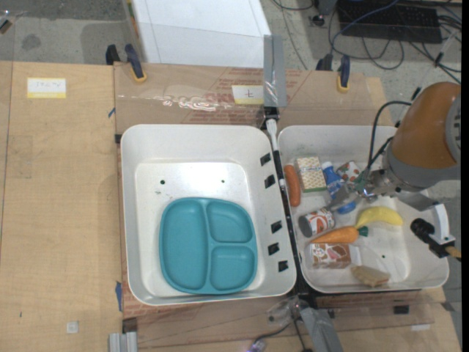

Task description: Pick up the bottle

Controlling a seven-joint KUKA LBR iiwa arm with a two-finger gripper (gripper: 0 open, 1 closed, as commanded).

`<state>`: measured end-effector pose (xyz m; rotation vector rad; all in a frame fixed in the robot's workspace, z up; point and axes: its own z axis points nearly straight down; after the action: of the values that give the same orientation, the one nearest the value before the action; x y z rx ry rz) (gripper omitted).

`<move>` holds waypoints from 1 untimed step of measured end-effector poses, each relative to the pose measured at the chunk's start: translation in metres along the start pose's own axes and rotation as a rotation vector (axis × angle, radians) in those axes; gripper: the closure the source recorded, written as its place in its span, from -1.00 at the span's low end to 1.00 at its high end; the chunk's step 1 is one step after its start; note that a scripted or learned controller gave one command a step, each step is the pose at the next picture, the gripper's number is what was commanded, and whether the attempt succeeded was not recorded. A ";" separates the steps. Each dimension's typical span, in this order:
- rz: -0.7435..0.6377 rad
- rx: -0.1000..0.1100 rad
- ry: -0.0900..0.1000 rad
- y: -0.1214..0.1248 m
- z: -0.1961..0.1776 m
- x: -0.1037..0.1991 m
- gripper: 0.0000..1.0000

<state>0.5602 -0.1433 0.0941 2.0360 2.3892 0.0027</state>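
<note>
Inspection found my gripper (364,190) low over the far middle of the right bin (438,279), reaching in from the right. Whether it was open or closed I could not tell; clutter and blur masked it, and nothing was plainly held.

The bottle (334,177) (blue and white, small, partly hidden) lay just left of my gripper, apparently touching or nearly so. It sat crowded: a checked packet (311,173) on its left, a sausage (293,185) beyond that, a can (318,221) and carrot (338,235) on the near side, a banana (379,216) to the right. The left bin (135,196) held a teal divided plate (209,246).

My judgement: the grasp was at the approach or closing stage. Doing it well would require centring across the bottle's narrow width, descending squarely, and keeping clear of the neighbouring packet before lifting straight up.
</note>
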 end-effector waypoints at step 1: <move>0.009 -0.002 -0.001 -0.002 -0.010 -0.004 1.00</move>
<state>0.5591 -0.1478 0.1038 2.0463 2.3784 0.0037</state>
